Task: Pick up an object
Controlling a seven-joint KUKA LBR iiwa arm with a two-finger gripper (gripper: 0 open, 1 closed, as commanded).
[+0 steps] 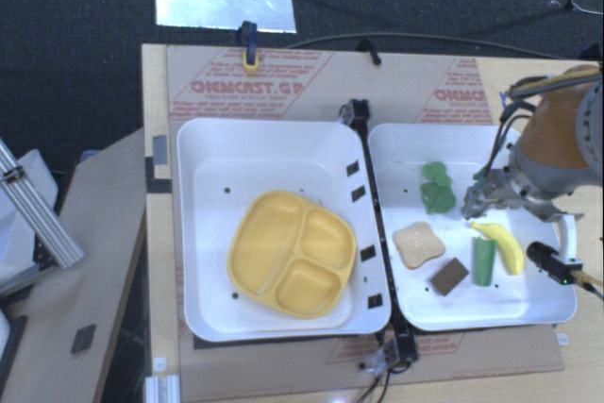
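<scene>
gripper (478, 201) low in R bin (406, 156), fingers' state can't tell | banana (501, 242) yellow, curved, just at its 5 o'clock, touching green stick (483, 261) | toast (418, 244) at 8 | yellow tray (291, 252) in L bin (217, 165)

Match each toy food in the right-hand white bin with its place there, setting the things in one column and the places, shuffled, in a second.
Things:
1. yellow plastic banana
2. brown chocolate square
3. green leafy vegetable
4. tan toast slice

Places:
A. left of the green cylinder, nearest the bin's front wall
B. farthest back
C. beside the claw
D. between vegetable and chocolate

Pairs: 1-C, 2-A, 3-B, 4-D
</scene>
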